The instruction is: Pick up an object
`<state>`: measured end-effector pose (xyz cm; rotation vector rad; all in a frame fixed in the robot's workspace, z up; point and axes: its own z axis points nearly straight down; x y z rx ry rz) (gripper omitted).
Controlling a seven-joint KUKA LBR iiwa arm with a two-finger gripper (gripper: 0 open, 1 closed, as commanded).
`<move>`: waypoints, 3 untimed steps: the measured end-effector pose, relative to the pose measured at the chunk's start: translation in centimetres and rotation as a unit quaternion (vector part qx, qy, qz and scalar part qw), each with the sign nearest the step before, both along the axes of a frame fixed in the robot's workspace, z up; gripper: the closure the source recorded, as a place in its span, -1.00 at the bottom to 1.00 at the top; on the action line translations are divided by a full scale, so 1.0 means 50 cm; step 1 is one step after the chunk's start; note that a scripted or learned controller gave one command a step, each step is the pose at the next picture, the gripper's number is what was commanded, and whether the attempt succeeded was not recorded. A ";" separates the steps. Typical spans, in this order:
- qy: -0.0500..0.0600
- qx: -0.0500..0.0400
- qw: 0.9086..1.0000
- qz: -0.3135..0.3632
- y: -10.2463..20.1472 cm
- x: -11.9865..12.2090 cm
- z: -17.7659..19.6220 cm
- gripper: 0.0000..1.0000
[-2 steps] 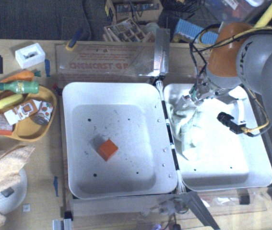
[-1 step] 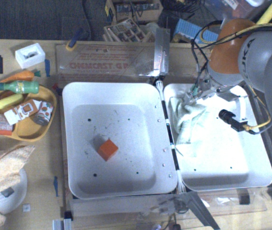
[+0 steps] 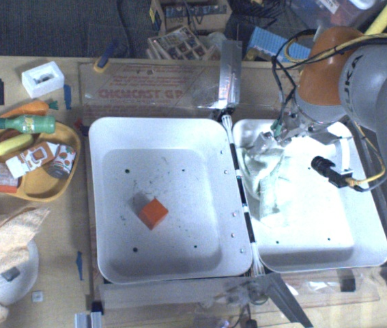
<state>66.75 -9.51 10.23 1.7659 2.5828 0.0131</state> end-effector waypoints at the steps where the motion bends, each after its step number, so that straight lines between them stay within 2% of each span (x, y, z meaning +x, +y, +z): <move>1: 0.004 0.000 1.000 0.006 -0.019 -0.006 -0.025 -1.00; 2: 0.000 0.000 1.000 0.006 -0.019 -0.002 0.000 1.00; 3: 0.000 0.000 1.000 0.006 -0.019 -0.002 0.000 -1.00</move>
